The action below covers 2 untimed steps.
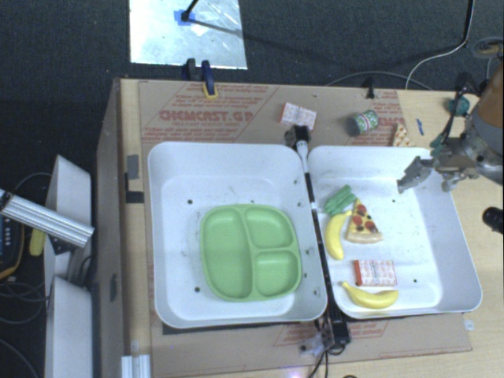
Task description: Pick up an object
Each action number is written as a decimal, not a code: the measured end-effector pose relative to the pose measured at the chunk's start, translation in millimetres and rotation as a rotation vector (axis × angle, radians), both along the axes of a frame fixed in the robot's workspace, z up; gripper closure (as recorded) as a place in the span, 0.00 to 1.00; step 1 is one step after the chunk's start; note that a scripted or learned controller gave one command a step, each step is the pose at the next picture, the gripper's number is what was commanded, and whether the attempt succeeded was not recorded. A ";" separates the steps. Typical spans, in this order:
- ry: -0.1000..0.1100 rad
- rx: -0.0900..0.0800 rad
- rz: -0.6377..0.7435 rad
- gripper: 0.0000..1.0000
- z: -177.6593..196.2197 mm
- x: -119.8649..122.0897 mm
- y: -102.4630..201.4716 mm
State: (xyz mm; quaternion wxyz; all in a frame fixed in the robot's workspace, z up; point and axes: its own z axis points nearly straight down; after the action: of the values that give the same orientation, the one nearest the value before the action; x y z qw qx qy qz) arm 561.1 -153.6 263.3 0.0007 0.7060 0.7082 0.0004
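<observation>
**Approach step: the arm is hanging over the right bin with nothing gripped**

Going from left to right, the left bin point(169, 172) is carrying a green divided plate point(250, 251), lying flat near its middle. Across the divider, the right bin point(453, 266) is holding the candidates for the pick, all gathered along its left side: a green toy vegetable point(339, 200) at the top, a pizza slice point(365, 225) just beside and below it, a yellow banana point(335, 236) lying along the divider next to the slice, then a small red-and-white packet point(374, 272) and a second banana point(370, 296) near the bin's front wall.

Further right, the gripper point(431, 172) is hovering over the upper right part of that bin, well apart from every object. The jaws are looking spread and released, with nothing between them. The arm point(488, 124) is reaching in from the right edge, its wrist sitting over the bin's far right corner and the jaws pointing down and leftward toward the bin floor.

By my reading, the task is sitting at its start: no object is lifted, and a target is yet to be closed on. The next move is calling for a travel leftward over one of the pieces, a descent with the jaws straddling it, and a clean close. The pizza slice and the banana are lying close together, so a descent between them is risking a nudge rather than a grip.
</observation>
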 end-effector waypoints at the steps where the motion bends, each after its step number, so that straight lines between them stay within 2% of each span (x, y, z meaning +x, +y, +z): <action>1: 0.004 0.001 0.001 0.00 -143.4 15.5 24.7; 2: -0.006 -0.006 -0.004 0.00 -176.8 11.2 61.0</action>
State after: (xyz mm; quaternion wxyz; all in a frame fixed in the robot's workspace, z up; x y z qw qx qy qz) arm 572.3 -92.6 86.5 0.0049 0.7073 0.7069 0.0005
